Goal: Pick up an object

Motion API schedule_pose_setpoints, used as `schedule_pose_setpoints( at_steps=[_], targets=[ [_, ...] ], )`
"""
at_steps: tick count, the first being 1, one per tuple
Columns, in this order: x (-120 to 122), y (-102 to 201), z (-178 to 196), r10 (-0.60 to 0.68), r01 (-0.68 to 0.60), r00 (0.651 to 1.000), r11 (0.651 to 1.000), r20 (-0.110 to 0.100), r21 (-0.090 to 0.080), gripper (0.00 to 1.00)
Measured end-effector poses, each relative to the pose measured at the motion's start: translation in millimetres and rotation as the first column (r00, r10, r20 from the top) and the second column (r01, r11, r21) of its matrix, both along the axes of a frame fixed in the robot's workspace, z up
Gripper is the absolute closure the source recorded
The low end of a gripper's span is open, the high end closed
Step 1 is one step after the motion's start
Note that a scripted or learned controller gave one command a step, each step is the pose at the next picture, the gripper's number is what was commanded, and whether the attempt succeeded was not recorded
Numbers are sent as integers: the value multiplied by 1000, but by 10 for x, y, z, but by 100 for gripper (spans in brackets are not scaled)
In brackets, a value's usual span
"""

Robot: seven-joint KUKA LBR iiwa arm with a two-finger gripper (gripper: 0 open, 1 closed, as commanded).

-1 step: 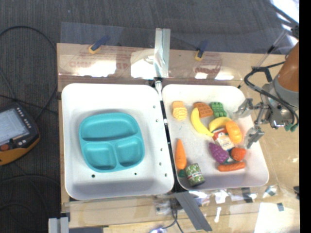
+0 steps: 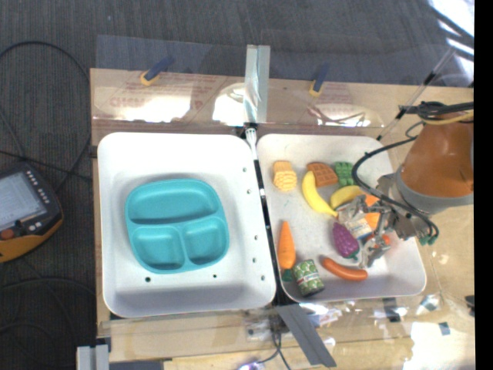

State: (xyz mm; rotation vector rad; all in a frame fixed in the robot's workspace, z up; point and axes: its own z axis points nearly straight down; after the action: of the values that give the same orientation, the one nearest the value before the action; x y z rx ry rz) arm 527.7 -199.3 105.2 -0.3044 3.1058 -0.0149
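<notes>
The gripper [image 2: 368,233] sits low among toy food in the right bin [image 2: 400,280] — partly covering a purple piece [image 2: 345,240] — finger state unreadable.

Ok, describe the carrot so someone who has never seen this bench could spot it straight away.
Look in the right-hand white bin, along its left wall, next to the divider between the two bins. The carrot lies there lengthwise, just above a small green can. It is the long orange piece tapering to a point, with a green tuft at its lower end.
</notes>
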Motion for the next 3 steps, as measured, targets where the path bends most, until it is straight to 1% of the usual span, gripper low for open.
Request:
schedule_pose_setpoints(
  at_steps=[1,2,3],
  targets=[
    [426,767,-146,-64,64,998,998,-7,8,0],
    [927,1047,-146,-77,77,997,997,-5,7,0],
    [999,997,-150,-14,14,1000,1000,-11,5,0]
  ],
)
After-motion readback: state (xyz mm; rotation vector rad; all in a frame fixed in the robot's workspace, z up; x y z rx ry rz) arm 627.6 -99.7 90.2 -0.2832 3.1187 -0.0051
